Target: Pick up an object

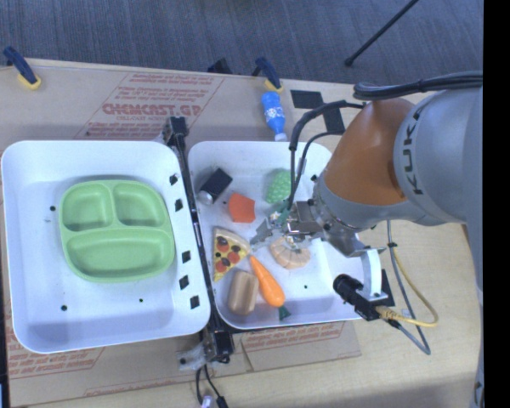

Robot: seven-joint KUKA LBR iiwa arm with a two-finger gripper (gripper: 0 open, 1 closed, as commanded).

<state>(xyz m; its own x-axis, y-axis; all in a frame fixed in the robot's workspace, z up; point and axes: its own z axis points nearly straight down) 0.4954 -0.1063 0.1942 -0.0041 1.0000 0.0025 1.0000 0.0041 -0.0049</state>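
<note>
Landmark: the right bin (319,155) is serving as the reference for everything below; all the loose items are lying in it.

Arm: the arm (408,164) is reaching in over the bin's right wall, its orange band covering that side, so the wrist is hanging above the bin's middle.

Gripper: the gripper (287,225) is sitting low over the bin's centre, right above the bun (289,255). Its metal fingers are looking slightly parted, though the view is too cluttered to be sure, and nothing is showing between them.

Likely target: the bun is lying just right of centre, touching or nearly touching the fingertips, probably the thing being gone for.

Neighbours: the carrot (268,283) is lying slantwise toward the bin's front, beside the bread roll (241,291); the pizza slice (226,254) is resting by the left wall; the red block (241,208) and black block (213,182) are sitting toward the back left; the green ball (279,185) is lying at the back, close behind the gripper.

Crowding: the items are clustering near the centre, so a descent is risking a nudge to the carrot or the ball.

Left of the bin: the other bin (25,168) is holding a green tray (116,230), well apart from the work.
</note>
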